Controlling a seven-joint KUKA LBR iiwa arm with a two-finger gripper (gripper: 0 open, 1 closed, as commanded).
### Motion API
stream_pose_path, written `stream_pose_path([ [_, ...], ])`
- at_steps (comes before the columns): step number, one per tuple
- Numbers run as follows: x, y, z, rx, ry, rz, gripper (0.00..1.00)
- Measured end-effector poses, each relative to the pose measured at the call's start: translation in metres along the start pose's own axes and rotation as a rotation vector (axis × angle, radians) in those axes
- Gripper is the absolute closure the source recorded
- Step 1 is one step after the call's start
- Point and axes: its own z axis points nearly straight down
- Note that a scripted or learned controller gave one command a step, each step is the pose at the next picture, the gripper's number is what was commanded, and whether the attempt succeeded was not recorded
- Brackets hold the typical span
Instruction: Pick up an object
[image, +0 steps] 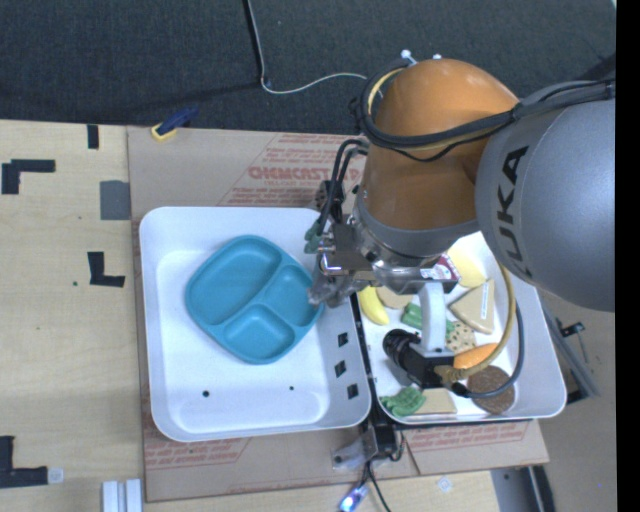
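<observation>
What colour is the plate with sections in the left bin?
The divided plastic plate is light blue, seen in the camera view.

The big arm (480, 190) covers much of the right bin (545, 395), so some toys (470, 345) there are half hidden. The arm runs off the right edge.

Bins: two shallow white bins, the left bin (160, 300) and the right bin (545, 395). Left bin contents: one blue divided plate (250, 298) with three compartments. Right bin contents: a heap of toy food; visible items include one banana (373, 306), one carrot (478, 354) and one brown cookie (490, 381). The heap's total count cannot be determined.
</observation>
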Motion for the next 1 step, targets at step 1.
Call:
stream_pose_path([
  [1, -0.0977, 0.0012, -0.0157, -0.008, 0.001, 0.004, 1.0],
])
